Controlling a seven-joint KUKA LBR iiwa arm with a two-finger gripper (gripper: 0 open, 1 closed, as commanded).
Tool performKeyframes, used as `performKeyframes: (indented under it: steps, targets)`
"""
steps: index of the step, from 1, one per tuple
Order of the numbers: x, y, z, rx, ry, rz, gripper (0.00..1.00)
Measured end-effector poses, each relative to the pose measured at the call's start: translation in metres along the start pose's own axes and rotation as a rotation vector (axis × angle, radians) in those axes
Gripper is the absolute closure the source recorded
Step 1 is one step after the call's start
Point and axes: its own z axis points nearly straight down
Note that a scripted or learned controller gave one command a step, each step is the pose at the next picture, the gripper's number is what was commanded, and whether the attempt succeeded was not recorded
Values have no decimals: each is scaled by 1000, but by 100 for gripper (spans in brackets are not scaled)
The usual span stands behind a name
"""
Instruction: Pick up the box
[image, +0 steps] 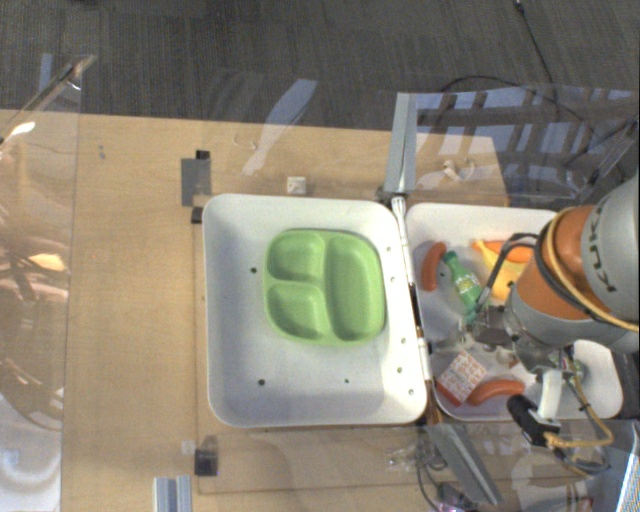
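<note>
The box, small and white with red print, lies in the right bin near its front left corner. A red sausage-shaped piece rests against the box's right side. My gripper hangs from the grey arm with the orange band, just above and slightly right of the box. Nothing can be seen held in it, and the arm hides the bin's right half.
The left bin holds a green divided plate. In the right bin a green bottle, a red oval piece and an orange-yellow item lie behind the gripper. Cables trail at the front right.
</note>
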Motion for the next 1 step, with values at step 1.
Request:
performKeyframes:
  steps: [1]
  targets:
    - [16, 1, -2, -18, -5, 284, 0]
